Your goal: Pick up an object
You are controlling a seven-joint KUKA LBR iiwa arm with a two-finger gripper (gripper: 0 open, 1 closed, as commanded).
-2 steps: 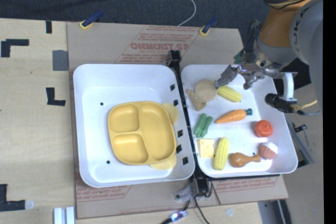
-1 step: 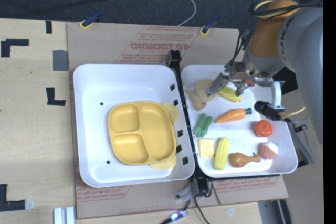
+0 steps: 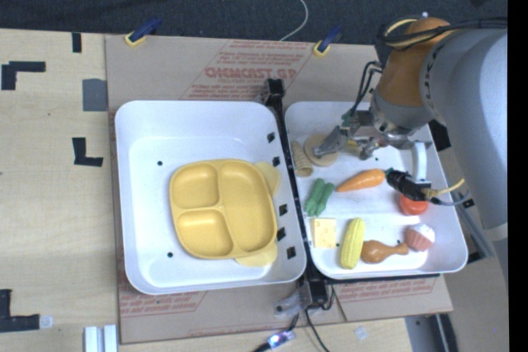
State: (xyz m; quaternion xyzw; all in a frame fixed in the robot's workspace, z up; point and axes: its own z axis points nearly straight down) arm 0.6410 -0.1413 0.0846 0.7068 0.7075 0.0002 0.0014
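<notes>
My gripper (image 3: 337,143) hangs low over the upper left part of the right bin (image 3: 445,260), just above a tan round piece (image 3: 316,156) near the bin's left wall. An orange carrot (image 3: 361,180) lies just below and to the right of the gripper. A green vegetable (image 3: 318,196) lies left of the carrot. Along the near side rest a yellow cheese slab (image 3: 325,232), a corn cob (image 3: 353,241) and a brown drumstick (image 3: 383,250). A red piece (image 3: 412,205) sits at the right, partly under a black cable.
The left bin (image 3: 140,136) holds a yellow compartment plate (image 3: 223,206). A pink and white piece (image 3: 421,237) lies by the right bin's near right corner. The grey arm (image 3: 470,111) covers the right bin's far right side. Cardboard lies under both bins.
</notes>
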